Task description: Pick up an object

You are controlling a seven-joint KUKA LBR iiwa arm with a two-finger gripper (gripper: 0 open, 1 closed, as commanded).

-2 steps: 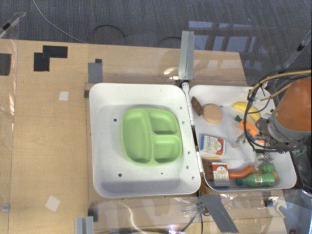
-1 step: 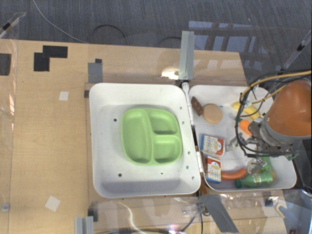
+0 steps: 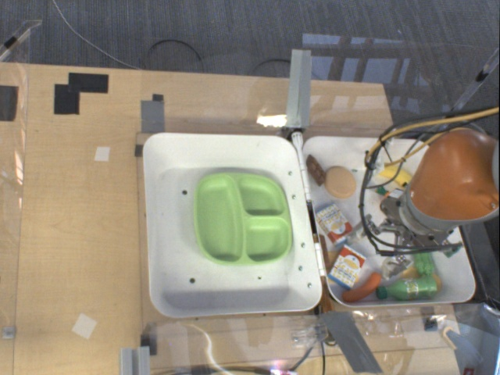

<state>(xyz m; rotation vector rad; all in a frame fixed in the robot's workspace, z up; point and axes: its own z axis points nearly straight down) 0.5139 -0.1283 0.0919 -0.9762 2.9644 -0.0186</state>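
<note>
From above, the arm's orange band (image 3: pixel 457 174) hangs over the right bin (image 3: pixel 469 283), hiding the claw; whether it grips anything I cannot tell. Beside it lie a round tan object (image 3: pixel 341 182), two small cartons (image 3: pixel 333 219) and a carrot (image 3: pixel 362 289). The left bin (image 3: pixel 168 287) holds a green divided tray (image 3: pixel 241 217).

The right bin (image 3: pixel 469 287) holds small toy foods. A round tan bun (image 3: pixel 341 182) lies near the back, with a brown piece (image 3: pixel 315 169) just beside it. Two small picture boxes (image 3: pixel 333 221) (image 3: pixel 348 267) lie in the middle. An orange carrot (image 3: pixel 362 290) and a green bottle (image 3: pixel 409 289) lie along the front wall.
</note>
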